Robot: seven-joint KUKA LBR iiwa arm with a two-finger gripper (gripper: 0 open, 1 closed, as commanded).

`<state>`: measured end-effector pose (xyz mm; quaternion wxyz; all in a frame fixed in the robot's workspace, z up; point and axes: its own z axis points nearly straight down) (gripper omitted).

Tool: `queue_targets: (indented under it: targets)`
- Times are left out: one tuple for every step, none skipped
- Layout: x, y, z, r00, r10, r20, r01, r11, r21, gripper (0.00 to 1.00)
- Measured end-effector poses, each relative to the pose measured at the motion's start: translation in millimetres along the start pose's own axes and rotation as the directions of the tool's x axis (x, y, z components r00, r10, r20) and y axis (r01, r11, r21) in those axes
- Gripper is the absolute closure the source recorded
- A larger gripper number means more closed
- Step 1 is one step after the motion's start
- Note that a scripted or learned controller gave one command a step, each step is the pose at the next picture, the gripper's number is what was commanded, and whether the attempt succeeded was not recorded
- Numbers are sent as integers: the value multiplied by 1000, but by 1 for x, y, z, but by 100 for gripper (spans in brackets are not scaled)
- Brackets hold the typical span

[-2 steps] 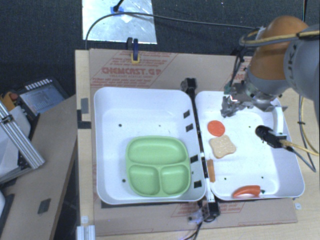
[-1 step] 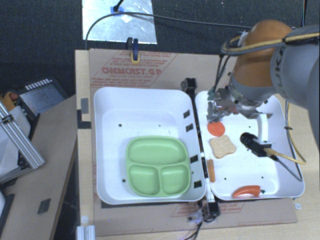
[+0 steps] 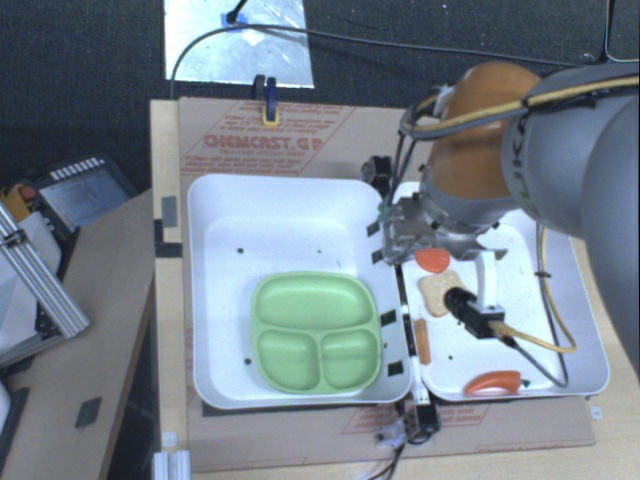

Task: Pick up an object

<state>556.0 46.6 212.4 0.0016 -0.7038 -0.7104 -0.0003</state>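
My gripper (image 3: 403,238) hangs low over the left edge of the right bin (image 3: 575,343), close to the wall between the two bins. Just right of it lies a red-orange round piece (image 3: 434,261), partly under the wrist. A tan, bread-like piece (image 3: 436,290) lies directly below that. An orange stick (image 3: 422,340) rests along the bin's left wall, and a red-orange curved piece (image 3: 492,381) sits near the front edge. A white upright piece (image 3: 487,271) stands to the right of the tan one. I see nothing held in the gripper.
The left bin (image 3: 225,268) holds a green divided plate (image 3: 316,330) in its front right part. The grey arm with its orange band (image 3: 480,143) covers the back of the right bin. A cardboard sheet (image 3: 265,133) lies under both bins.
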Motion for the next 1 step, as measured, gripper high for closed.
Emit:
queue_targets:
  targets:
    - [40,-28,-1,1000,1,0,-1,1000,0,100]
